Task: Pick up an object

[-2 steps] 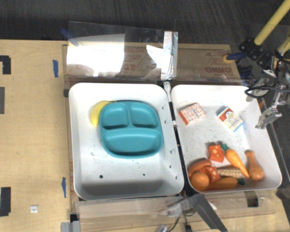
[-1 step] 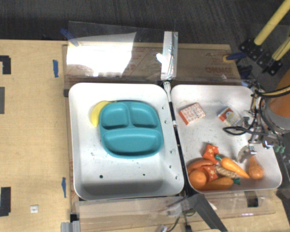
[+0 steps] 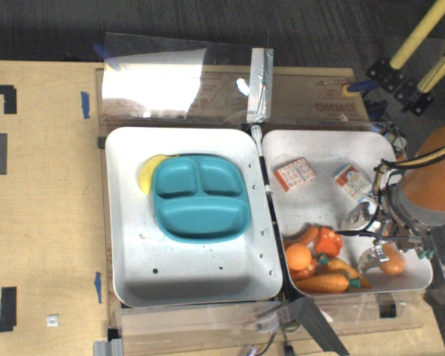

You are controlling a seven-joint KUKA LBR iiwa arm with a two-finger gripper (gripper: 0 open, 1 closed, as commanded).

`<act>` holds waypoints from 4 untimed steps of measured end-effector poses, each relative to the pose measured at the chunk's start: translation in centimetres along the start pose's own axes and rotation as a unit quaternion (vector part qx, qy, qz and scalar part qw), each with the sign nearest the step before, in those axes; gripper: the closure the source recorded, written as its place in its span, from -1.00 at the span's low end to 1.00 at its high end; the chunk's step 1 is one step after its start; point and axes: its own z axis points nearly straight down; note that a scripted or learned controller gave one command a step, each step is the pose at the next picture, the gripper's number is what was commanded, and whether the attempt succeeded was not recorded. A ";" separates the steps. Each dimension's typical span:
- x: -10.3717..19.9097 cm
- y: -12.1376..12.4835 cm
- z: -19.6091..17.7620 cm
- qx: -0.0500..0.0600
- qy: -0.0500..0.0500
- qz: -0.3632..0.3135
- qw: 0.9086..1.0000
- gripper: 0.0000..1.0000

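A pale wooden bench (image 3: 37, 221) marked with black tape corners and short blue strips fills the left side. Next comes the left white bin (image 3: 133, 265), where a teal divided plate (image 3: 202, 197) lies upside-facing with its three compartments showing; a yellow object (image 3: 147, 173) peeks out from under the plate's left edge, touching it. Behind both bins a sheet of clear plastic (image 3: 163, 84) catches a bright glare, and a silvery taped strip (image 3: 259, 86) stands over the seam between the bins. In the right white bin (image 3: 322, 147), two small printed boxes lie apart near the far wall: a red-and-white box (image 3: 294, 174) and a second small box (image 3: 351, 181) just right of it. Along the near wall sits a cluster of orange toy food (image 3: 317, 262), its pieces touching one another, a carrot-like piece lowest. At the far right the arm's orange band (image 3: 430, 180) hangs over the bin's right rim, with the jaws (image 3: 382, 252) low beside a small orange piece (image 3: 391, 262); whether they are released or clenched cannot be told amid cables and fittings. Yellow bars (image 3: 426, 21) cross the upper right corner.
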 end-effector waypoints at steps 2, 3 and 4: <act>1.1 -4.1 0.2 -0.003 0.005 -0.041 0.999 -1.00; 0.6 -4.1 -1.1 0.000 -0.002 -0.043 0.999 1.00; -4.6 -0.2 -8.1 -0.003 0.004 0.001 1.000 1.00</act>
